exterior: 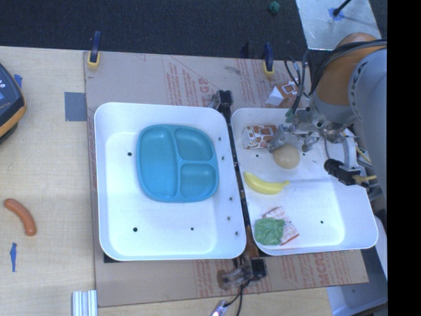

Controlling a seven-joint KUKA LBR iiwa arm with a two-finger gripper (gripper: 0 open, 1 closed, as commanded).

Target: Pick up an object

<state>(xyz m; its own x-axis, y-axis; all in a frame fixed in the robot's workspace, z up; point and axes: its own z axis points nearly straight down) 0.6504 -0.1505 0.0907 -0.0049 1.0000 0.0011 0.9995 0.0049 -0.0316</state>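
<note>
The arm (352, 78) came in from the right, its orange band above the wrist, and hung over the far end of the right bin (358, 239). The left bin (112, 176) held a blue sectioned plate (177, 162) and nothing the task seemed to need. In the right bin lay a banana (265, 184) near the middle of the left wall, a green leafy piece (269, 230) on a small packet toward the near end, a printed packet (259, 136) at the far left corner, and a pale round ball (286, 157). The gripper (294, 137) stood just above and touching the ball's far edge (the likeliest target, judging by position). Whether it was spread or pinched could not be told: the metal parts ran together at this slant, and nothing was plainly between them.

To do this well, the gripper should be centred over the ball, not its edge, since a round thing squirts sideways from an off-centre squeeze. It should go low enough to close across the widest part, keeping clear of the printed packet, then lift straight up.
</note>
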